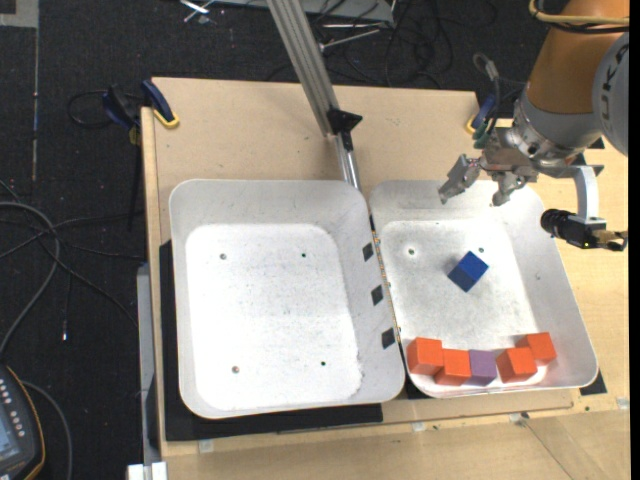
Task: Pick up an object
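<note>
A blue cube (pixel 468 271) lies near the middle of the right bin (pixel 560 278). Along that bin's front wall sits a row of blocks: orange blocks (pixel 428 355) at the left, a purple block (pixel 483 366) in the middle, and orange blocks (pixel 528 356) at the right. My gripper (pixel 480 188) hangs open above the back edge of the right bin, its two fingers spread apart with nothing between them. It is well behind and above the blue cube.
The left bin (pixel 200 268) stands beside the right one, joined along a middle seam. A slanted metal rod (pixel 305 58) crosses the bench at the back. A clamp with a yellow tip (pixel 160 108) sits at the back left corner.
</note>
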